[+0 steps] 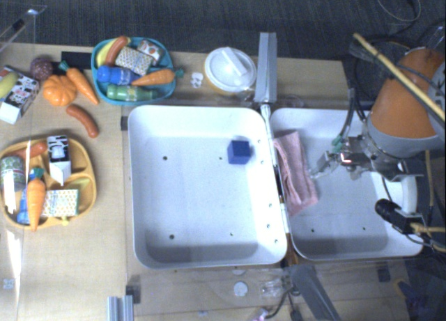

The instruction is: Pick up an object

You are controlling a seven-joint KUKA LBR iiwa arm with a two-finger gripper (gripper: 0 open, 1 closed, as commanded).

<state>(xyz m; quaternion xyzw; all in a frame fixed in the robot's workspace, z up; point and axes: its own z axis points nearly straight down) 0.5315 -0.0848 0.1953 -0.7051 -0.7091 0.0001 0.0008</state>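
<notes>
The gripper hovers in the right bin, grip state unclear, just right of a pink cloth; a blue cube sits further left.

Blue cube: small, solid-coloured block, resting flat on the floor of the left white bin, toward its upper right corner, apart from the walls | Pink cloth: crumpled, lying lengthwise in the right white bin, against its left wall beside the divide

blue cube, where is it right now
The blue cube sits in the left bin, toward its upper right part, just left of the pink cloth in the right bin.
</notes>
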